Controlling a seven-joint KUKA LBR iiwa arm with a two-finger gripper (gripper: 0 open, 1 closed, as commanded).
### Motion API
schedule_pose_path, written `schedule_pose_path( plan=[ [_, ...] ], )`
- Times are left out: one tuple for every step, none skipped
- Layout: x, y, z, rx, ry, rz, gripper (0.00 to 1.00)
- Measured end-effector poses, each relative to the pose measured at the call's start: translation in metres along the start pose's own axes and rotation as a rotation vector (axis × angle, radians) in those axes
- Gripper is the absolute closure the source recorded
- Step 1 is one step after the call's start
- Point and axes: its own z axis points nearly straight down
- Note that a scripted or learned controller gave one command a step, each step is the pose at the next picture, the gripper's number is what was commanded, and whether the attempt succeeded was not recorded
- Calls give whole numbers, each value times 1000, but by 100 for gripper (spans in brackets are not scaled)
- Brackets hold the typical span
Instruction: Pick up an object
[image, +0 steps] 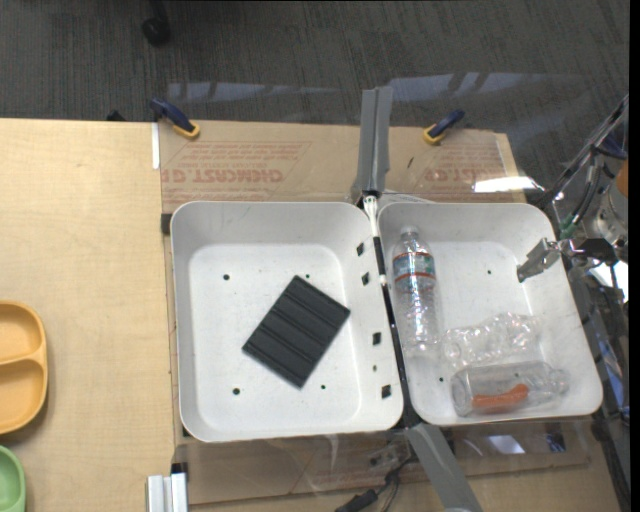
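Left of the jaws (540, 262), a water bottle (414, 287) lies apart.

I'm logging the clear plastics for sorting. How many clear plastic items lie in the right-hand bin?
3. An upright-lying water bottle along the right bin's left wall, a crumpled clear piece mid-bin, and a clear container with something orange inside at the near edge. Overlap may hide more.

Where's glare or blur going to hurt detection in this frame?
Camera view: bright glare patch on the cardboard behind the right bin; clear plastic bottle and crumpled clear plastic wash out against the white floor; arm and gripper at the right edge look soft and cluttered; black ribbed pad in the left bin is sharp, high contrast; shadows soft.
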Motion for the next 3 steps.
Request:
schedule_pose_path(
  plan=[
    [55,-61,96,-18,-2,207,0],
    [54,-59,86,-26,-4,210,100],
    [40,-77,94,-24,-5,256,100]
  ],
)
